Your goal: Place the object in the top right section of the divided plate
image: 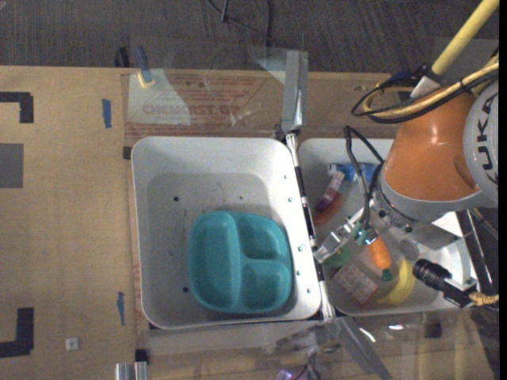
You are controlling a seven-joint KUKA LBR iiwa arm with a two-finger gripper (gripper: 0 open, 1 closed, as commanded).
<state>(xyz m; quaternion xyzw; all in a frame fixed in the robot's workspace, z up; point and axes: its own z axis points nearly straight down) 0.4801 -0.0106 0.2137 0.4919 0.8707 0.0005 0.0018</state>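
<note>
A teal divided plate (238,261) lies in the left white bin (158,188), toward its front, and its sections hold nothing. My gripper (346,240) is low in the right bin (325,153), near that bin's left wall, over a heap of small objects. Around it I see an orange carrot-like piece (381,253), a yellow banana (401,285), a pale brown block (356,282) and a bit of green (343,253). The orange wrist band hides much of the right bin.
A dark red item (329,199) and a blue item (348,170) lie at the back of the right bin. The metal divider between the two bins (305,212) stands just left of the gripper. Clear plastic sheeting (206,93) lies behind the left bin.
</note>
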